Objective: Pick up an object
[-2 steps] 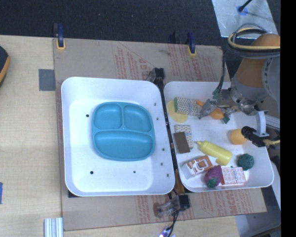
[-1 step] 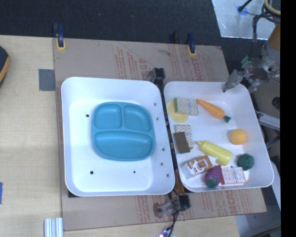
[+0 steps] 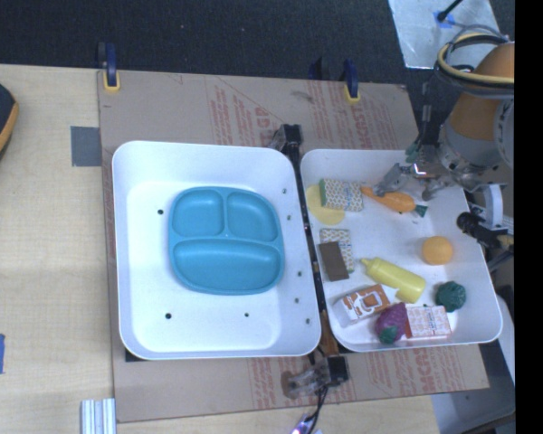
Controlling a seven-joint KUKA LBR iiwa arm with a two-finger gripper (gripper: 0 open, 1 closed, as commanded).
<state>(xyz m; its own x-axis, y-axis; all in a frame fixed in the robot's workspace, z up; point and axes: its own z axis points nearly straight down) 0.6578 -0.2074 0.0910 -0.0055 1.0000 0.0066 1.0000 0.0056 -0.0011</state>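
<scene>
Nearest the camera, at the lower edge of the bench (image 3: pixel 45 315), a black clamp (image 3: pixel 319 373) sits where my two white bins meet; above it the left bin (image 3: pixel 136 324) carries a blue divided plate (image 3: pixel 225 240) lying flat in its middle, and the right bin (image 3: pixel 484 328) carries the small things I might lift.

Along the right bin's near side lie a white and red carton (image 3: pixel 427 321), a purple and green toy (image 3: pixel 390 325) touching its left end, and a small box with a brown picture (image 3: pixel 363 302) just beside that; a dark green lump (image 3: pixel 451 295) rests near the carton's right; a yellow bottle (image 3: pixel 394 278) lies tilted above them; an orange ball (image 3: pixel 437 250) sits apart toward the right wall.

Close to the wall shared with the left bin lie a dark brown block (image 3: pixel 333 260), a patterned packet (image 3: pixel 341 194), and a pale yellow piece (image 3: pixel 324 212) partly under that packet.

At the far side lies a toy carrot (image 3: pixel 391 200), orange with a green tip; my gripper (image 3: pixel 418 175) hangs over the far right part of the bin, just above the carrot; its fingers look spread to either side, and nothing sits between them; my grey arm and its orange band (image 3: pixel 487 89) rise at the right.
</scene>
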